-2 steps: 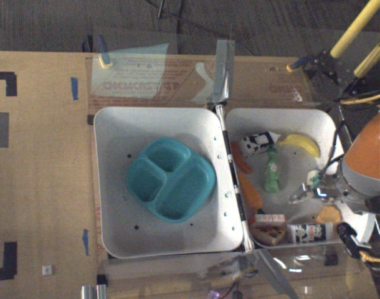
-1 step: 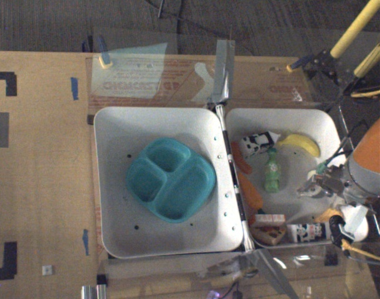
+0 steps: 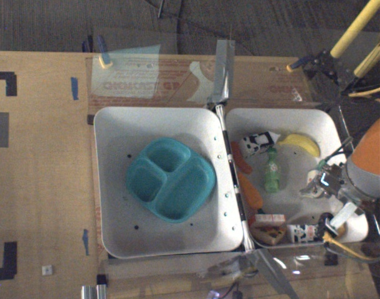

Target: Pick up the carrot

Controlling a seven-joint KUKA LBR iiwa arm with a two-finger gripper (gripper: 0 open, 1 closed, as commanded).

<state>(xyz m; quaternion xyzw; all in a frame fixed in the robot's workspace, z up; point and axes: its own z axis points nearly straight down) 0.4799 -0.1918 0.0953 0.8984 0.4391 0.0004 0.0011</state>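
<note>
Two shallow white plastic bins side by side on a pale wooden bench (image 3: 40, 185), rounded corners, small dark holes dotting the floors. Behind them, at the top of the frame, a flattened brown cardboard sheet (image 3: 152, 80) with pale printed lettering — reversed or upside down, not readable. Short strips of blue tape (image 3: 74, 87) on the wood at upper left; black angular marks along the left edge.

In the left bin (image 3: 109, 136), centre of the frame: a teal plastic divided plate (image 3: 171, 179), rounded, glossy, three compartments, lying flat.

In the right bin (image 3: 327, 126), lower right of the frame, a cluster of toy foods. Along the left wall, the orange tapered plastic carrot (image 3: 250, 193), smooth, lying at a slant just below a short red sausage-like piece (image 3: 242, 157). Nearby, a small black-and-white cow-patterned carton (image 3: 260, 143) near the top, a yellow curved banana (image 3: 300, 144) to its right, a green plastic bottle (image 3: 272, 172) on its side at the centre. At the bottom edge, a small red-and-white box (image 3: 270, 218) with print too small to read, a brown rounded item (image 3: 269, 233) and another white printed carton (image 3: 302, 232).

At the right of the bin, the metal two-finger gripper (image 3: 319, 185) under the grey arm with its orange band (image 3: 370, 151) — well apart from the carrot, nothing seen between the fingers; released or clenched, cannot tell.
</note>
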